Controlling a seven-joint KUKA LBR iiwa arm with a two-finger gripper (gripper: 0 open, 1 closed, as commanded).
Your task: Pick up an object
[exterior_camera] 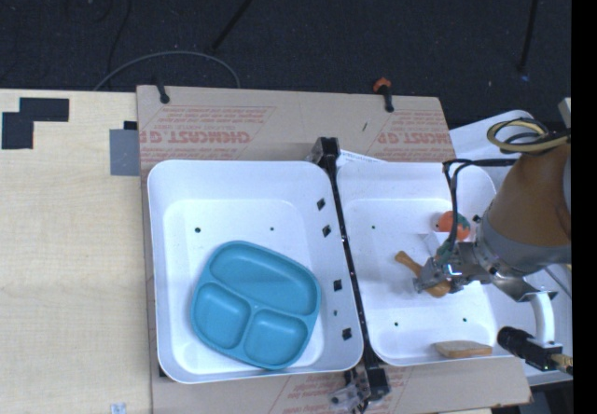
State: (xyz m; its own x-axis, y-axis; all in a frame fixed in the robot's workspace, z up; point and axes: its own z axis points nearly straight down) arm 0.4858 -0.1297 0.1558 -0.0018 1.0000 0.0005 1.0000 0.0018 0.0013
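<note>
Camera view
Left bin (168, 216): holds a blue tray (255, 304) with three compartments, lying flat toward the near side.
Right bin (401, 181): holds the smaller items and the working end of the arm.
Arm (532, 207): enters from the right, orange band above the wrist, bent down into the right bin.
Gripper (438, 280): low over the bin floor, near its middle; jaw state cannot be told, as the wrist body and cables crowd the tip.
Stick (408, 262): brown, thin, lying at a slant on the floor, its right end at the gripper tip; grasp cannot be confirmed.
Orange item (446, 219): small, just beside the wrist, toward the far wall.
Block (462, 349): tan, flat, lying by the near wall, apart from the gripper.
</note>
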